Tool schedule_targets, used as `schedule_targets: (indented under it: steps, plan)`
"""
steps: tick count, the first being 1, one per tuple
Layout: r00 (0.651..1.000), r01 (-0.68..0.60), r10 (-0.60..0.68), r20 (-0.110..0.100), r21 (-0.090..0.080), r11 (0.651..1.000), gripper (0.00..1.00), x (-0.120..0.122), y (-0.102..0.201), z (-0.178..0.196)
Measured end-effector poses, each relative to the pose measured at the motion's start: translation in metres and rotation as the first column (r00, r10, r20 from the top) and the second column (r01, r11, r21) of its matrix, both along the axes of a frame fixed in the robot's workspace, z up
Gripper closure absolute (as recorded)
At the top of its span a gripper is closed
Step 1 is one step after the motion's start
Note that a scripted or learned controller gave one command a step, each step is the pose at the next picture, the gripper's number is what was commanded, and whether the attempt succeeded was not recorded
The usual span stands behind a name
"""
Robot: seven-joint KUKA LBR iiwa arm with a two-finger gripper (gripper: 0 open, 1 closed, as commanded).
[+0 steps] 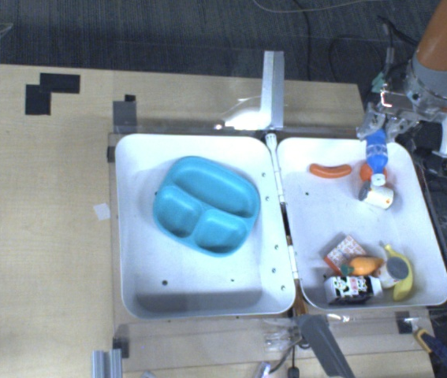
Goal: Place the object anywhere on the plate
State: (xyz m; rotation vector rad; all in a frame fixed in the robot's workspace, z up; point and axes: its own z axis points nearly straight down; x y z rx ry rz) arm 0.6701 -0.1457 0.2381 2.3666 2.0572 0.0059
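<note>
The blue divided plate (206,204) lies in the left bin (140,282), tilted toward the front right. My gripper (382,127) hangs over the far right corner of the right bin (310,211). It is shut on the top of a slim blue bottle (376,153), which hangs straight down from the fingers. The bottle's lower end is close to a small orange piece (364,172) and a white object (379,198) on the bin floor. The gripper is well to the right of the plate, with the bins' divider between them.
In the right bin, a red sausage (329,171) lies at the back. At the front are a carrot (363,266), a banana (402,278), a red packet (343,251) and a black-and-white carton (352,288). A metal post (273,93) stands behind the divider.
</note>
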Motion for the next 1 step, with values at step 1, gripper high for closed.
schedule_targets:
  steps: [1]
  plan:
    - [1.0,0.0,0.0,0.0,0.0,1.0,0.0,0.0001,0.0002,0.0]
